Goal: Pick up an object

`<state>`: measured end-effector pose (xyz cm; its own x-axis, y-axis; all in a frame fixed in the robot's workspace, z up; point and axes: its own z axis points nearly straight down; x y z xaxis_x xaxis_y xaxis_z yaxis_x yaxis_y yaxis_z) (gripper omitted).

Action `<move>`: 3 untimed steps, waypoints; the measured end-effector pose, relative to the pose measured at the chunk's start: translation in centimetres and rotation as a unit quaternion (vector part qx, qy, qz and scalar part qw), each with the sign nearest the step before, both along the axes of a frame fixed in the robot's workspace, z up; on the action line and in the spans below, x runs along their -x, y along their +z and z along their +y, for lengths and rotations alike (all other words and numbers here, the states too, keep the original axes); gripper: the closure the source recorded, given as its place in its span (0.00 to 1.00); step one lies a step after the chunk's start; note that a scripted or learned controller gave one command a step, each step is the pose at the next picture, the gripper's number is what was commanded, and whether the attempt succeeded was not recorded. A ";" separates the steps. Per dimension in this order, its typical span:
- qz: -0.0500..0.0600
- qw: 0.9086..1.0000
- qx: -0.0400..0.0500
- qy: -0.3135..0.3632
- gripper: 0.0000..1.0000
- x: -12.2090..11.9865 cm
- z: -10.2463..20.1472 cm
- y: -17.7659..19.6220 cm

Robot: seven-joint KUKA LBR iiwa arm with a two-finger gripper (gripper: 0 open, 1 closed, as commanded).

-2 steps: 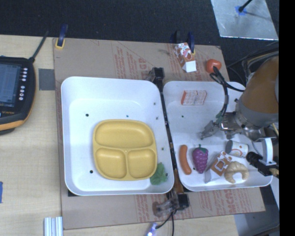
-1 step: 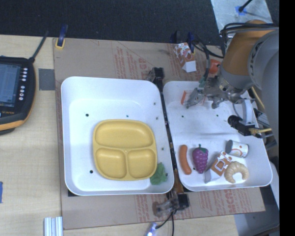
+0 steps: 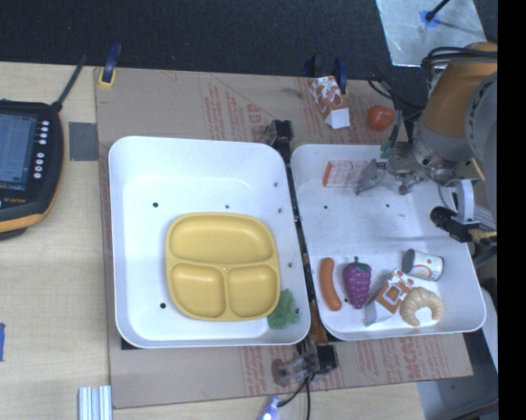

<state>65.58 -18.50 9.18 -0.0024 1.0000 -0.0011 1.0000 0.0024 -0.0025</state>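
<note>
The likeliest thing to pick is the flat packet with red print lying in the right bin, near its far edge toward the far-left corner. It lies just beside the gripper, on the side toward the left bin. The packet looks roughly square, so no long axis is clear.

The gripper hangs low over the far part of the right bin, its dark fingers splayed apart, with nothing between them. The grey arm with its orange band comes in from the bin's far-right corner.

The other candidates sit along the near edge of the right bin, well apart from the gripper: a sausage, its long axis running far to near, toy grapes just beside it, a small carton, a croissant and a can on its side.

In the left bin rests a yellow divided plate, with a green broccoli touching its near-right corner. I judge a short sideways shift toward the packet would be the simplest move.
</note>
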 end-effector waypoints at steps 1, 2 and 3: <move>-0.001 1.000 0.000 0.000 0.00 7.0 1.9 7.0; -0.001 1.000 -0.001 0.001 0.00 0.9 4.6 9.0; 0.001 1.000 0.000 0.001 0.00 8.5 7.5 9.8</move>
<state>57.08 -10.97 19.01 -0.0044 1.0000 -0.0005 1.0000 0.0044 -0.0047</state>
